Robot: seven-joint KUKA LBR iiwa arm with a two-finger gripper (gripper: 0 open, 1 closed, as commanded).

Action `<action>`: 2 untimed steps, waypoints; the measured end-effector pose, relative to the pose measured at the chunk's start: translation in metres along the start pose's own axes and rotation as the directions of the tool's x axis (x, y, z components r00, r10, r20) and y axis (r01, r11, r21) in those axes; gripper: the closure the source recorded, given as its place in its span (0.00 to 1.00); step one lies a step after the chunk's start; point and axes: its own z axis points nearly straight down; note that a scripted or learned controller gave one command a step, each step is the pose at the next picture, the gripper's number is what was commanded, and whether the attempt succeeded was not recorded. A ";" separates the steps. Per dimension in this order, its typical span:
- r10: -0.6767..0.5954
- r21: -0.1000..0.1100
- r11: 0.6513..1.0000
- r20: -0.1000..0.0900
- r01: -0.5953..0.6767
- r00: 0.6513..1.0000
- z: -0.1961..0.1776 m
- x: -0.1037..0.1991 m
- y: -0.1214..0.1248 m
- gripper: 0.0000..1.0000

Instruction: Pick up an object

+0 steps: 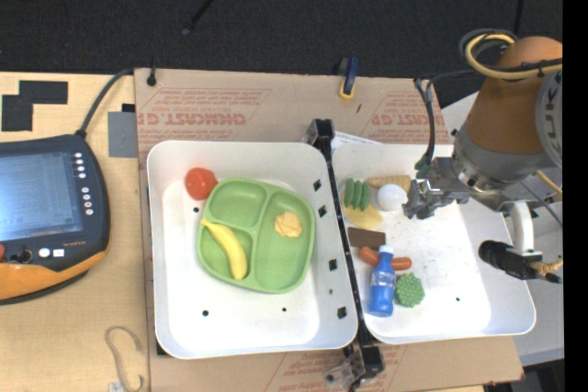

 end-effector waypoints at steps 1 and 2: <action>-0.001 -0.001 1.000 0.000 0.001 1.000 -0.010 0.051 0.023 1.00; -0.001 0.001 1.000 0.000 0.001 1.000 -0.016 0.103 0.025 1.00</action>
